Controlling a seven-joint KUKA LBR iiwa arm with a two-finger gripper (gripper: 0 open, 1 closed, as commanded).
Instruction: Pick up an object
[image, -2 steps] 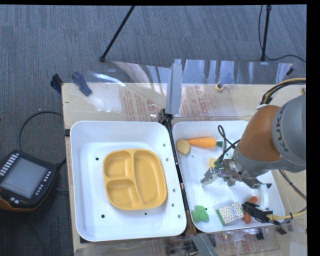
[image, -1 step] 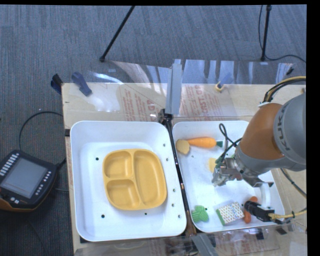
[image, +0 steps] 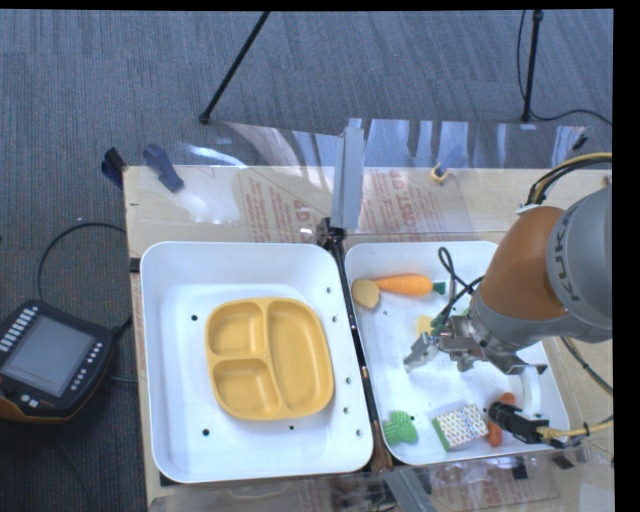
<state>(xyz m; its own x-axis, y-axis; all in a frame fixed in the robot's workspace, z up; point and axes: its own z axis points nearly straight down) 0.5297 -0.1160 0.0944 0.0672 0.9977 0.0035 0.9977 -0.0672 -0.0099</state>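
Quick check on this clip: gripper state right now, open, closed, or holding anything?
Gripper: over the right bin, left of the arm's wrist; open or closed cannot be told, and nothing is seen held.

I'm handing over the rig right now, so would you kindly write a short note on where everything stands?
Hand: low over the middle of the right bin, nothing visibly between its fingers; open or shut is unclear.
Right bin: carrot and pale round piece at the far side; green toy and patterned block at the near side.
Left bin: yellow divided plate.
Done: nothing lifted yet.
Left: grasp one object and raise it.
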